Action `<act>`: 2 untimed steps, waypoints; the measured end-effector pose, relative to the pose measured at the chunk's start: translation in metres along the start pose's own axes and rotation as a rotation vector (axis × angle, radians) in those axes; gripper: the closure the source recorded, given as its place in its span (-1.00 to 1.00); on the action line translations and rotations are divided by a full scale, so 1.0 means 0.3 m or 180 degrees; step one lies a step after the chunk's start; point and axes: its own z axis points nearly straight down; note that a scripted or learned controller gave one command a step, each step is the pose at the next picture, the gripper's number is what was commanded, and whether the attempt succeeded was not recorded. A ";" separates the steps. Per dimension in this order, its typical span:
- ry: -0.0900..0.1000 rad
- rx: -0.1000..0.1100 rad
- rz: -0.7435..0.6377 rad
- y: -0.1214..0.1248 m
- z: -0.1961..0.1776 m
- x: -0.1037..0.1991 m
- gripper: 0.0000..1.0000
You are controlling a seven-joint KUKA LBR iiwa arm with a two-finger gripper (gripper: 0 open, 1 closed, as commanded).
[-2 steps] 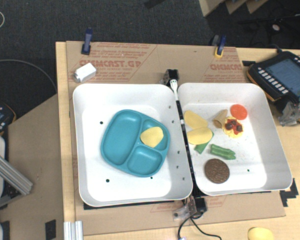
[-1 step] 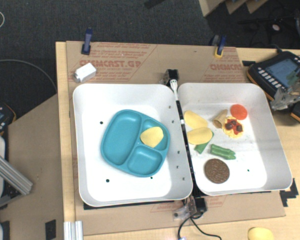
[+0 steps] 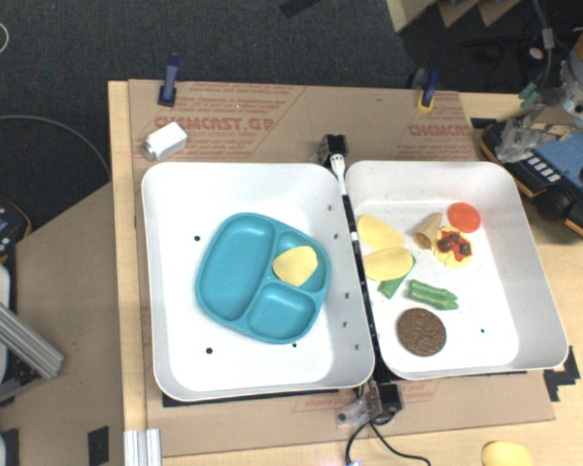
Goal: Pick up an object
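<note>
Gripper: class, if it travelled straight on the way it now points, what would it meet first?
The gripper seems to point down, so probably the far corner rim of the right bin, or the bench just beside it; depth is unclear from above.

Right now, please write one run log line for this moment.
tool: outside bins, far right | blue tray: left bin, holds yellow piece | pick: not started
</note>
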 end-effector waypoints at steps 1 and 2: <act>0.0019 0.0046 0.0026 -0.355 -0.125 0.012 1.00; 0.0001 0.0005 0.0001 -0.002 0.062 0.000 1.00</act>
